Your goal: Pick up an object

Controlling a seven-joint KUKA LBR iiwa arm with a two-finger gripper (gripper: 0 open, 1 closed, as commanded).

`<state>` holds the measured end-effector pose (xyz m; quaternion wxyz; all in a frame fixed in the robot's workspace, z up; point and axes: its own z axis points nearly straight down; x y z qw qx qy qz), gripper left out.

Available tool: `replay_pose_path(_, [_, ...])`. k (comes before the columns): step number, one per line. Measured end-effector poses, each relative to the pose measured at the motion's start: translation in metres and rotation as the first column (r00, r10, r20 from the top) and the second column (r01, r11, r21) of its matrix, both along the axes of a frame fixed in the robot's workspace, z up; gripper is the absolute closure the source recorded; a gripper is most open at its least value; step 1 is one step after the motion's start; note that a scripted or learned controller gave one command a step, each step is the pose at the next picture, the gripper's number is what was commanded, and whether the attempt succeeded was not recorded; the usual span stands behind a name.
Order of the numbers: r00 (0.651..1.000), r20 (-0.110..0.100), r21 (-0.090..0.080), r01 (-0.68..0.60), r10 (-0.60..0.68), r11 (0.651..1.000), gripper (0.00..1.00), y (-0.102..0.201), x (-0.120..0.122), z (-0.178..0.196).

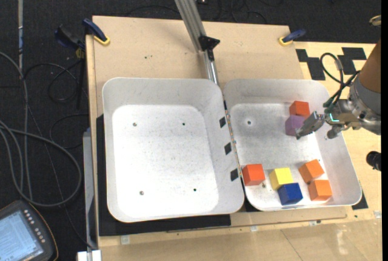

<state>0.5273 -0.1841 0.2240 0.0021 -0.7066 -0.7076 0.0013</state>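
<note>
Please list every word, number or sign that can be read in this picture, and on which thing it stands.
No text can be read.
Tablet screen at the lower left: shows lines, too small and blurred to read.
Black squares pattern on the bench: a marker, no letters.

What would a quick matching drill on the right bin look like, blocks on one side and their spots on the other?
Things:
1. purple block
2. blue block
3. yellow block
4. end effector

Places:
A. at the bin's near wall, just below the yellow one
B. just right of the purple block
C. just below the far orange block
D. between two orange blocks

Pairs: 1-C, 2-A, 3-D, 4-B
</note>
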Motion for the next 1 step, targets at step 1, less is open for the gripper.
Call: replay_pose_path(1, [1.000, 0.005, -0.001, 0.001, -0.001, 1.000, 0.00, 0.0000, 0.0010, 0.0023])
